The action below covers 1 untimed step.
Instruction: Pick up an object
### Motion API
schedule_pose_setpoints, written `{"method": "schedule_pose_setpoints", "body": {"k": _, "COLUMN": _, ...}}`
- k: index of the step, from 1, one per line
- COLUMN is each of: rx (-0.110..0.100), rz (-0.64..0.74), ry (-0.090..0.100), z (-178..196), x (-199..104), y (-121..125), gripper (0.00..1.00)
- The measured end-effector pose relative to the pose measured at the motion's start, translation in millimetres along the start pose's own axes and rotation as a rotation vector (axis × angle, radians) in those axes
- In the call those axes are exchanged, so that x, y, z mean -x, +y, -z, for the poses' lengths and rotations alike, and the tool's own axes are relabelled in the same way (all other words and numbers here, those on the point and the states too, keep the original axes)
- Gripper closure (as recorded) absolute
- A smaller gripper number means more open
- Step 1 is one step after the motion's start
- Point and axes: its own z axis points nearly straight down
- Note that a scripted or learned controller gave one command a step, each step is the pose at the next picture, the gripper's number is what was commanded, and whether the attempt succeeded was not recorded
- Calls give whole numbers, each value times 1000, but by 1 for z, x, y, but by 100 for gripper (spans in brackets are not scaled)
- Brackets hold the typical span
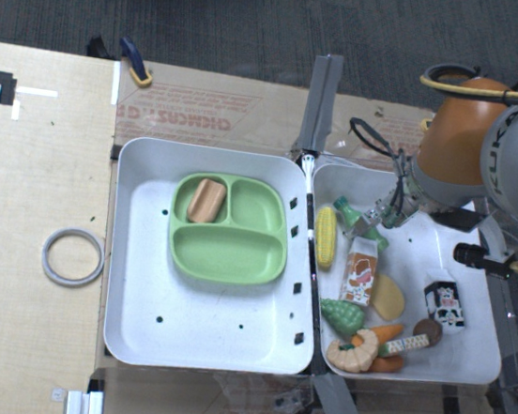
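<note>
The right bin (465,370) carries a heap of toy food, crowded toward its left side, so there is plenty to choose from in a tight cluster. The jaws (378,217) hang low over the far left part of that bin, just above a green bottle-like toy (357,216), which looks like the object being gone for. Whether they are released or clenched on it I cannot tell; the fingertips blur into the toy.

Just left of the jaws lies a corn cob (326,236) along the bin wall. Nearer the camera from them stands a small carton (360,276), then a yellow slice (387,297), a green leafy piece (343,315), a shrimp (354,351) and a carrot (384,333). A cow-patterned toy (445,303) sits apart to the right.

Well left of the jaws, the other bin (130,326) holds a green divided plate (227,245) with a bread roll (206,201) in one compartment, probably a drop-off spot.
</note>
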Motion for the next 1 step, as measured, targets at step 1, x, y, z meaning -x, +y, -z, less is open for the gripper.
{"method": "schedule_pose_setpoints", "body": {"k": 1, "rx": -5, "rz": -259, "ry": 4, "z": 88, "x": -59, "y": 45, "gripper": 100}}
